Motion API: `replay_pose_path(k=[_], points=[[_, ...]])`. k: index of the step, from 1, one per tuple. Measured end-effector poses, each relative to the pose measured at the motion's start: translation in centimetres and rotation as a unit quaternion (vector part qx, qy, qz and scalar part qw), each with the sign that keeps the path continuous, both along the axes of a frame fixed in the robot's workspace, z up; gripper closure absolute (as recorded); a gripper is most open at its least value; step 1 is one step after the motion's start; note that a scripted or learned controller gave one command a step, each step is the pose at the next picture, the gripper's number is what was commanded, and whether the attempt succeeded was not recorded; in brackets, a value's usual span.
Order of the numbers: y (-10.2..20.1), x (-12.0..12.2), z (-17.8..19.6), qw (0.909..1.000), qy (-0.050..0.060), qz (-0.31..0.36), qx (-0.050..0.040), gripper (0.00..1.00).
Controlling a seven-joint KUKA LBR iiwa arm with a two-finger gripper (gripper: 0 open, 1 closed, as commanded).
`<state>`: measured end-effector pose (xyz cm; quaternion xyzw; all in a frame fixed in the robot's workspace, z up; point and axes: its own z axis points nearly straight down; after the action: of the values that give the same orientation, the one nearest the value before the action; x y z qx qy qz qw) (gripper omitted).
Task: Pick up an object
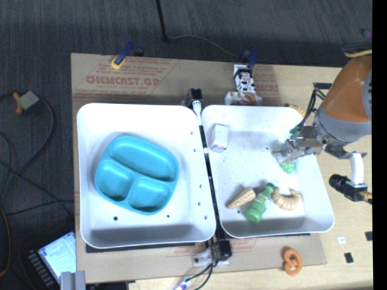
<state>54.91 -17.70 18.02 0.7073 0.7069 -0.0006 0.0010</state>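
My gripper (289,156) hangs low over the right side of the right bin (242,228), its metal fingers pointing left and down. A small green object (288,167) lies just under the fingertips; whether it sits between them I cannot tell. Nearer the bin's front lie a tan cone (240,198), a green bottle (259,204) and a curled tan pretzel-like piece (288,200). A small white cup (217,136) rests at the bin's back left.
The left bin (91,119) holds a blue divided plate (136,173). An orange ring (292,260) lies on the board in front of the right bin. Clamps and a small cow figure (243,78) stand behind the bins.
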Motion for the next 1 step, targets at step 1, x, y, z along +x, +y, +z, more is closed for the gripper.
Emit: replay_pose_path(k=[1], points=[[4.86, -6.55, 2.76, 1.0000, 0.001, 0.001, 0.0009, 1.00]])
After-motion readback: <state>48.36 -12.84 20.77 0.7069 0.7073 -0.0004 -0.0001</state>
